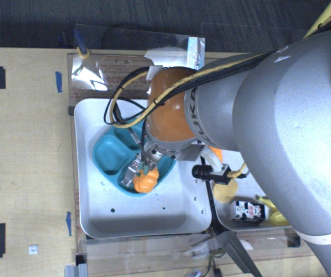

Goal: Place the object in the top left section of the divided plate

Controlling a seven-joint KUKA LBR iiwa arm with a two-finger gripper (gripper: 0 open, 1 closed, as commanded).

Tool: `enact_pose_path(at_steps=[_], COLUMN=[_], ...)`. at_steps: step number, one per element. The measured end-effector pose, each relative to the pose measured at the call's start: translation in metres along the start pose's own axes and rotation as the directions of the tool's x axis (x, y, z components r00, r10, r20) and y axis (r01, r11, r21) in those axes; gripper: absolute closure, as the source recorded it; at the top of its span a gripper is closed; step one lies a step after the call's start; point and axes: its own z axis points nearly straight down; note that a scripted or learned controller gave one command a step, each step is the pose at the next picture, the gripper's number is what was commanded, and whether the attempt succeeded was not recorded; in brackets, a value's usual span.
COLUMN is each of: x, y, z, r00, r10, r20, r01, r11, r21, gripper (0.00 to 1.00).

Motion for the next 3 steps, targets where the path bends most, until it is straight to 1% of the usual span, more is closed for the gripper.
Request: enact_pose_path(at_steps=[1,2,3], x=[-0.002,-0.018,0.024], y=[0.002,0.045,0.037], z=[-0.010,-0.004,0.001], r00=[1.000,0.995,0.914], r10=[0.002,0.090,0.405], r20=[0.003,-0.040,0.006], r01=[-0.002,-0.086,-0.405], r11=[1.000,0.993,0.914], r21=[-0.006,0.076,0.015], gripper=[1.00,1.00,1.00])
